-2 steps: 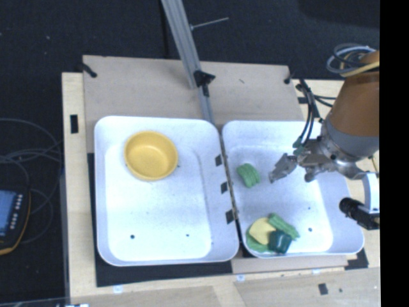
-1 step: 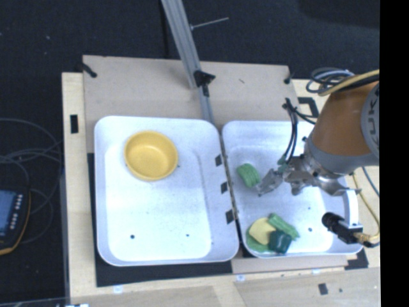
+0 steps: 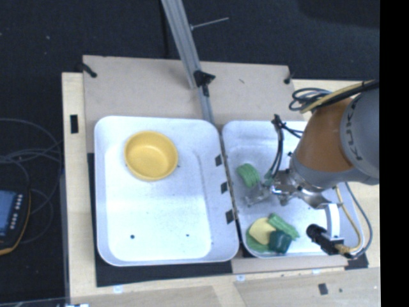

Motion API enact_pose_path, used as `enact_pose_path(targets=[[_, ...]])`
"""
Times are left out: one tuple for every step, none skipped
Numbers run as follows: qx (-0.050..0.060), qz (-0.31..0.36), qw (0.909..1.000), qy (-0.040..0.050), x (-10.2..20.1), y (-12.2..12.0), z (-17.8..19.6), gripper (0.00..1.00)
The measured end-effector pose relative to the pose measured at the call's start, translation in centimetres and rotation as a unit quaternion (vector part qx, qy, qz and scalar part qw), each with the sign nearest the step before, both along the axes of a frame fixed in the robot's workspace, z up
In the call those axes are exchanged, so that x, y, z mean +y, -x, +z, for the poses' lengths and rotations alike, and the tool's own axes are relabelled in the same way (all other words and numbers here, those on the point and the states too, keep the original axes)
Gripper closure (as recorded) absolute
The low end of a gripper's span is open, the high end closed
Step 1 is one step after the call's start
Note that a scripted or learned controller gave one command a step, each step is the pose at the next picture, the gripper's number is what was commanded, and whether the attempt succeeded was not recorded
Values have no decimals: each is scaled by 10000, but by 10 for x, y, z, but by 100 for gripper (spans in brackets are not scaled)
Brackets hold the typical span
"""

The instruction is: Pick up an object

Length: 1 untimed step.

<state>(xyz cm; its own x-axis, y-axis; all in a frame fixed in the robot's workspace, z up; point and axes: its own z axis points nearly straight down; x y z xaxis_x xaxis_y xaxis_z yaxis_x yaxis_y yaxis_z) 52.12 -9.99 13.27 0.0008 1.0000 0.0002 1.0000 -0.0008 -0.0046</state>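
While a small green object (image 3: 248, 174) lies in the right bin (image 3: 255, 133) just beside the gripper (image 3: 255, 194), whose grasp state I cannot tell, a yellow bowl (image 3: 151, 155) sits in the left bin (image 3: 160, 235)

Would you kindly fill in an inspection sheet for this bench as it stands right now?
Surface: tan bench bearing left bin and right bin side by side.
Job's things: yellow bowl in left bin; light green piece, yellow piece, green strip and dark teal block in right bin.
Clutter: nothing seen.
Grippers: gripper low in right bin beside the light green piece; finger state unclear.
Cables: black and yellow loops on the arm; cords at left.
Surroundings: handheld pendant, metal pole, dark floor.
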Motion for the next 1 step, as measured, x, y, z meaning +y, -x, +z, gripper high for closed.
enact_pose_path(targets=[[-21, -1, 10000, 4, -1, 0, -33, 0]])
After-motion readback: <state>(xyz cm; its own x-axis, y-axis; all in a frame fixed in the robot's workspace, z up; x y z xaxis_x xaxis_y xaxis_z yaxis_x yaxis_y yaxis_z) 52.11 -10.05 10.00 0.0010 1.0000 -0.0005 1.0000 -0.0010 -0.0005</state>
